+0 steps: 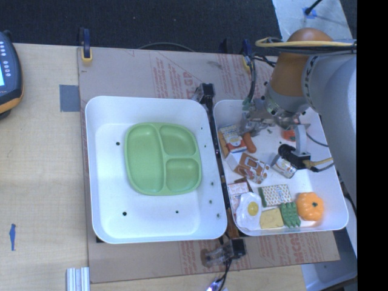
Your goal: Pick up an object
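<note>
nearest, in the right bin (339, 223): a pumpkin (310, 206), a green block (290, 214), cheese (271, 219) and a fried egg (250, 210). farther in, a checked card (276, 194), a waffle (253, 167) and a hot dog (249, 142). the left bin (97, 162) holds a green plate (163, 158). the gripper (259, 126) hangs over the right bin's far end, just beyond the hot dog.
</note>
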{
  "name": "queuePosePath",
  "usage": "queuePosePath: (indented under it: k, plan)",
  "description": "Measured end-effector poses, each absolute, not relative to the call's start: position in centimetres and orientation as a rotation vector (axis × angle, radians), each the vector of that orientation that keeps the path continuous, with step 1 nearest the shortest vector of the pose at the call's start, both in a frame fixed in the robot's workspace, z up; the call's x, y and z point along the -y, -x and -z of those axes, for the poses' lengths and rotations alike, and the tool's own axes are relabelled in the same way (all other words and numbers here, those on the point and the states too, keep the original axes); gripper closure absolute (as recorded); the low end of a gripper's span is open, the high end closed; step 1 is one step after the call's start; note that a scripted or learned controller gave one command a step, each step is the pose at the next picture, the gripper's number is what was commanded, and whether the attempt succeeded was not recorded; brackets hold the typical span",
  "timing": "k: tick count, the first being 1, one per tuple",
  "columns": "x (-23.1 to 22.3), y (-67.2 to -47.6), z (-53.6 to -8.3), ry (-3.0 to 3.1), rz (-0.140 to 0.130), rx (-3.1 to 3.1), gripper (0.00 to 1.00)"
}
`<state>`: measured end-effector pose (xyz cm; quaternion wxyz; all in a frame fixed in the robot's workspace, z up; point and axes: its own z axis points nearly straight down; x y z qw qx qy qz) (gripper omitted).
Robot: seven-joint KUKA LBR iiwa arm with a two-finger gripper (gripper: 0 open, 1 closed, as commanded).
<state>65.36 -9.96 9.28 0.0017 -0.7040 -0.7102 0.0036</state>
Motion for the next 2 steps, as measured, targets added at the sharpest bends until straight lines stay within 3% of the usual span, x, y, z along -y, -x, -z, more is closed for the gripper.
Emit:
queuePosePath:
  k: [1, 2]
  plan:
    - [10.2, -65.4, -10.4, 2.209, -0.011, 2.225, 1.00]
    - [1.6, -59.5, -19.7, 2.207, -0.001, 2.231, 1.00]
